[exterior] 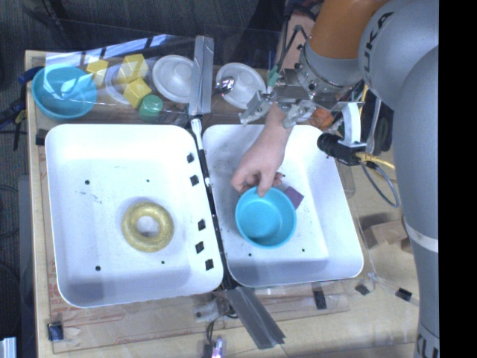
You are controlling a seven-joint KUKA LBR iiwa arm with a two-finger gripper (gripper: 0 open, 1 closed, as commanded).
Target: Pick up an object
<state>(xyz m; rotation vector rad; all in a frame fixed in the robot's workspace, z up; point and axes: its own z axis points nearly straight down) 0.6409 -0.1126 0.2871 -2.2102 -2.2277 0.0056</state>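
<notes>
**A Hand in the Right Bin, Gripper Up at the Back Rim**

Here we are over the desk (387,233), two white bins side by side. The KUKA arm (395,43) comes in from the right, orange band up top, and its gripper (279,109) hangs over the far rim of the right bin (339,222). How wide it is set, I cannot tell: the metal parts blur together at this angle, and a forearm crosses just beneath them.

That forearm belongs to a person. It reaches down from the far side into the right bin, and the hand (258,176) rests its fingertips on the far rim of a blue bowl (265,216). The bowl sits upright, mouth up, near the middle of the right bin. Nothing is in the gripper; it stands well apart from the bowl.

Just beside the bowl, at its far right edge, a small purple object (294,196) peeks out, possibly a block, mostly hidden.

In the left bin (74,170), a gold ring (147,226) lies flat, a little in front of centre, alone.

Behind the bins there is a second blue bowl (63,92) at far left, then yellow blocks (128,77), a green cap (151,107), a white lid (175,77) and a shiny bowl (240,80).
</notes>
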